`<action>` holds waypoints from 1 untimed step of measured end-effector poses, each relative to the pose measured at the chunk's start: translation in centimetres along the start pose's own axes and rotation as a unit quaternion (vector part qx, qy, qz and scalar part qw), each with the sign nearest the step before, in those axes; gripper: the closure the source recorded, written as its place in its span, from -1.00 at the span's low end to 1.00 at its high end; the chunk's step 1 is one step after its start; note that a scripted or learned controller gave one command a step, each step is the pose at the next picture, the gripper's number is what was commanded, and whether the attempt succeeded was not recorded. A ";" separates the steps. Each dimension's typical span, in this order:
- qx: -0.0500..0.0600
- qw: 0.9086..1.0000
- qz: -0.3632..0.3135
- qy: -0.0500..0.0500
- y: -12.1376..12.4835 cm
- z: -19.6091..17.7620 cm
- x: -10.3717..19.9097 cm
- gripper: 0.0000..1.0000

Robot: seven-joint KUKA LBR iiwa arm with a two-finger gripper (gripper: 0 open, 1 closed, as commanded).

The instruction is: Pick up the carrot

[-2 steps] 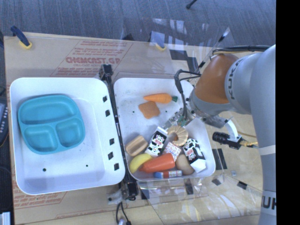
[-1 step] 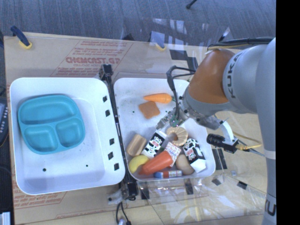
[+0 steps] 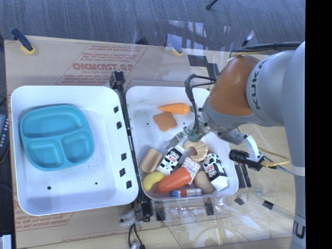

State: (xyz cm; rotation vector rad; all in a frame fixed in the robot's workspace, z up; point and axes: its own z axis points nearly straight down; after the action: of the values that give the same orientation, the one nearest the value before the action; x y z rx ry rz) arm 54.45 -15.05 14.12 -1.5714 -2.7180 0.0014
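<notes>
The carrot (image 3: 175,108), a small orange piece with a green tip on its right end, lies flat near the back of the right bin (image 3: 136,115). My gripper (image 3: 190,134) hangs below the orange wrist band in the middle of that bin. It sits a little in front of the carrot and to its right, apart from it. It is just above a tan ring-shaped piece (image 3: 197,150). The wrist hides part of the bin's right side.
An orange toast-like slab (image 3: 165,121) lies just in front of the carrot. The bin's front is crowded with a long red-orange cone (image 3: 174,179), a yellow piece (image 3: 151,180), a tan block (image 3: 150,160) and cow-print cartons (image 3: 169,161). The left bin (image 3: 104,185) holds a blue divided tray (image 3: 56,135).
</notes>
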 end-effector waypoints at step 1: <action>0.002 0.999 0.037 0.002 5.9 4.9 -7.4 -1.00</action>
State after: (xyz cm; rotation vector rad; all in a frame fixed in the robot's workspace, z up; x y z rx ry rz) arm 63.20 -18.49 9.18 -1.6693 -2.6537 0.0045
